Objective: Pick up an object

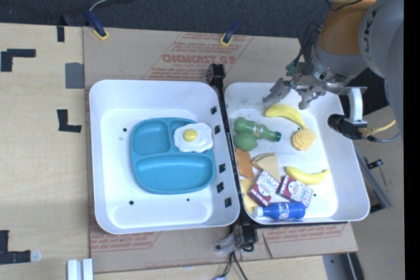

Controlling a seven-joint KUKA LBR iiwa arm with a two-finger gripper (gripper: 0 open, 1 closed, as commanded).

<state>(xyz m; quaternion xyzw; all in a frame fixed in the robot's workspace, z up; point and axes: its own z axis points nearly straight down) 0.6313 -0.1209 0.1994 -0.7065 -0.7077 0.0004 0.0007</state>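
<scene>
Arm: grey with orange band, entering from the right, wrist bent down over the far end of the right bin point(341, 160). End effector point(290, 100): fingers spread apart, gripping nothing, poised just above a banana point(287, 115).

Right bin contents: banana at far end; green bottle point(256, 130); corn cob point(302, 139); second banana point(306, 174); two red packets point(280, 187); blue bottle point(281, 211) at near edge.

Left bin point(111, 101): blue divided plate point(172, 157) with a fried egg point(193, 138) on its corner.

Surface point(39, 160): pale wood, cardboard sheet point(164, 56) under both bins, clamped by blue-and-yellow clips. Dark carpet beyond.
</scene>
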